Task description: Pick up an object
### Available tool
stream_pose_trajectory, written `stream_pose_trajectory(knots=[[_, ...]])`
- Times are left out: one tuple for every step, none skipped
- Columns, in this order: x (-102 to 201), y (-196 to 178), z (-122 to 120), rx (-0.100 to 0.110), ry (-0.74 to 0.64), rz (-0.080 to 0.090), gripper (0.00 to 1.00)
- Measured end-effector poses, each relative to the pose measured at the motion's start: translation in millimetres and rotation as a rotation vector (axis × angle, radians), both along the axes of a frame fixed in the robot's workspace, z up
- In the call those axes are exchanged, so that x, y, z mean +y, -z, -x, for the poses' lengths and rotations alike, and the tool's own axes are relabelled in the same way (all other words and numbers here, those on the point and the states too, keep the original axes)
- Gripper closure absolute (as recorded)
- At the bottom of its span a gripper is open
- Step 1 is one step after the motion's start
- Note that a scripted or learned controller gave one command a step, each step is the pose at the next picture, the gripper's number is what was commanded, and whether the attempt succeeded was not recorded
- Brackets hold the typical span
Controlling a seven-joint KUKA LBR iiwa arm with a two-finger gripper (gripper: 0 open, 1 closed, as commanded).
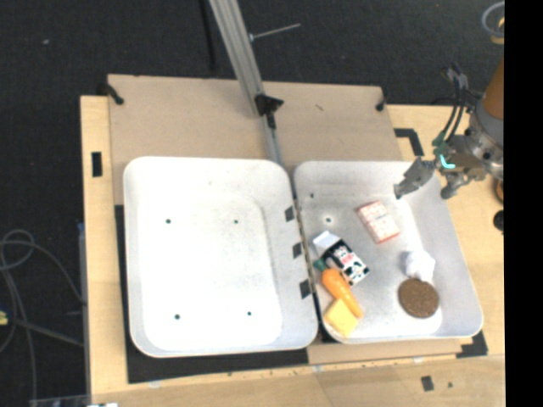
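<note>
The right bin (pixel 339 185) holds several small objects. A pink-and-white packet (pixel 377 221) lies near its middle, with a white crumpled lump (pixel 417 264) and a brown disc (pixel 418 298) below it to the right. Against the bin's left wall sit a black-and-white box (pixel 344 258), an orange carrot-like piece (pixel 341 289) and a yellow block (pixel 340 319). My gripper (pixel 427 186) hovers over the bin's upper right corner, above and to the right of the packet. Its fingers are spread open with nothing between them.
The left bin (pixel 208 253) lies beside the right one, with a narrow gap and black clips between them. A grey metal pole (pixel 240 49) rises from behind the bins at the top centre. Cables hang near the wrist at the right edge.
</note>
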State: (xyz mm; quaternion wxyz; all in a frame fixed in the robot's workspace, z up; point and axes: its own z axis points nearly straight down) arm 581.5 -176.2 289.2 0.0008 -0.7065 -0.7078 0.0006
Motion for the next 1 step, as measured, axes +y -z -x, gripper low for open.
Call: stream_pose_trajectory(knots=[[0.1,-2.3,-0.7,-0.004,-0.001,0.001,0.0]])
